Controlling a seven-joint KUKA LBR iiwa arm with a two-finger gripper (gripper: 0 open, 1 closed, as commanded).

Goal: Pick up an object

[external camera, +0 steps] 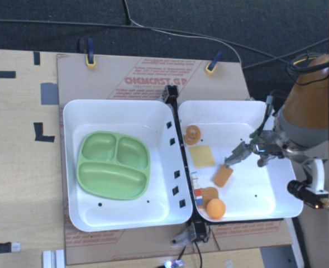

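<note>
In right bin (248,113), near its middle: gripper (235,157), reaching in from right on grey arm with orange band (312,102). Fingertips low over bin floor, just right of orange-brown block (223,176); nothing visibly between them, open or closed impossible to tell at this angle. Left of block: pale yellow square (202,156), small tan ring (192,134) above it. At bin's lower left: orange ball (215,208) touching a brown piece (209,194), small red-blue item (198,195) beside divider. In left bin (117,109): green divided plate (113,164), flat, well apart from gripper.
</note>
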